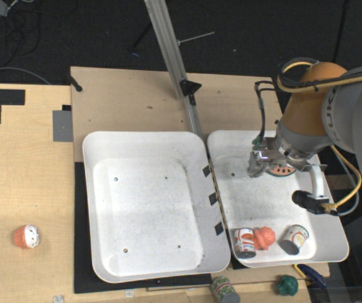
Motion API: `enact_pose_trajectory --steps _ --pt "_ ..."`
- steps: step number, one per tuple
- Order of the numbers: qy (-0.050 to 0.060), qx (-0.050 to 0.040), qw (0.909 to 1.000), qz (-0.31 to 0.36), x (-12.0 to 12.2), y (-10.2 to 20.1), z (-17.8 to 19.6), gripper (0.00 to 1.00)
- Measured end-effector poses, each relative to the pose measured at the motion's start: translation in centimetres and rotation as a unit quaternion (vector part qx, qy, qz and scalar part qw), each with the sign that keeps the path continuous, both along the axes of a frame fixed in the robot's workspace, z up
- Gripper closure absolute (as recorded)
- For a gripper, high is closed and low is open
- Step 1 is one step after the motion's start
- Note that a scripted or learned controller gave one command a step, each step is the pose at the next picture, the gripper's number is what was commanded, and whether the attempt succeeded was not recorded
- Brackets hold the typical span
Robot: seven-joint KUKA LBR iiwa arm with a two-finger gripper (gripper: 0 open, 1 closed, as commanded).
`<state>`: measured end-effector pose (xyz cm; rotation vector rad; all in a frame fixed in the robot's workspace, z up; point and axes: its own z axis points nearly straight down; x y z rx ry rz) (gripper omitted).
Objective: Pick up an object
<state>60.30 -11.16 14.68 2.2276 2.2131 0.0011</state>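
we see the jaws (pixel 261 164), state unclear, poised over the right bin (pixel 256 197), with cans (pixel 245 242) clustered toward six o'clock.

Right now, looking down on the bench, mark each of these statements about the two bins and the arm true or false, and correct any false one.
1. The two cans lie in the right bin. True.
2. The gripper hangs above the left bin. False: it is above the right bin.
3. An orange lump lies between the cans. True.
4. The small orange and white ball sits inside the left bin. False: it lies outside, on the wooden surface left of both bins.
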Motion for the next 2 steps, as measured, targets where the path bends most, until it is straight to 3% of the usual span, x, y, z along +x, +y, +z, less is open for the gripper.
enact_pose_trajectory --steps 1,2 --pt "0.000 0.0000 1.0000 0.003 0.1 -0.1 5.3 1.00" --pt "0.002 0.0012 1.0000 0.005 0.9 5.2 5.1 1.00"
